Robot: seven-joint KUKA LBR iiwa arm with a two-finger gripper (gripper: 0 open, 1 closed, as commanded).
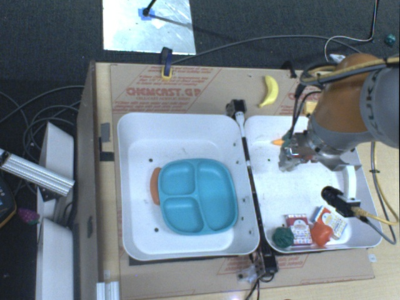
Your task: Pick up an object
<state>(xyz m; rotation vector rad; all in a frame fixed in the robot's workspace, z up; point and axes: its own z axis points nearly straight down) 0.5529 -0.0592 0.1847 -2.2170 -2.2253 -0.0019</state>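
In the right bin (pixel 269 192), up toward its far-left corner, my gripper (pixel 291 157) hangs low over the white floor. From this slanted look down I cannot tell how wide it stands open, or whether anything is caught in it (my own wrist and housing cover the working end). The nearest candidate is a small orange piece (pixel 277 142) lying just beside me on the far side, near the divider between the bins, and I judge that to be the thing to go for. It looks slim and low, so to do this well I would centre squarely over it rather than beside it. I would then turn so that I close across its narrow width and come straight down until I am nearly at the floor. A shallow descent would probably close on air above it. I would also keep clear of the divider wall, since a sideways nudge could push the piece against it, where I have no room to straddle it. The other choices sit well apart along the bin's near edge: a green ball (pixel 282 236), a red-and-white box (pixel 299 229) and a red-orange lump (pixel 320 233), all crowded together and harder to single out. Once closed, a slow vertical lift would be the honest test.
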